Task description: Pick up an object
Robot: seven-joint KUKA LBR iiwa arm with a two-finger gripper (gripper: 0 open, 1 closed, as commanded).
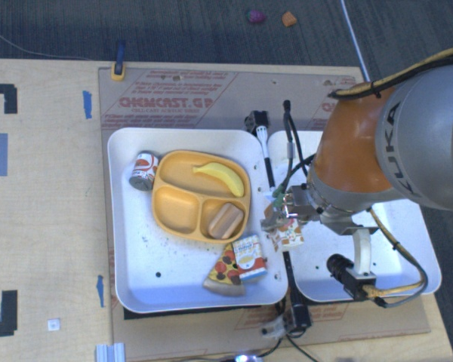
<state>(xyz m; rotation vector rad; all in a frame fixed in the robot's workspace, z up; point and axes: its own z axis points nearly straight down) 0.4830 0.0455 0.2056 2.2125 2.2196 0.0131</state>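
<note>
gripper (285, 216) at the seam between the bins, whether spread or pressed cannot be told | small carton (290, 236) just beneath it, touching or held unclear | juice box (247, 255) left and below, in left bin (128, 225)

Robotics lab: plywood bench (45, 202) (tape marks), white bins (128, 277), loose cables (291, 138).

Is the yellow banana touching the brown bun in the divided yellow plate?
Apart. The camera view shows the banana in the top compartment and the bun in the lower right one, a raised divider between them.
</note>
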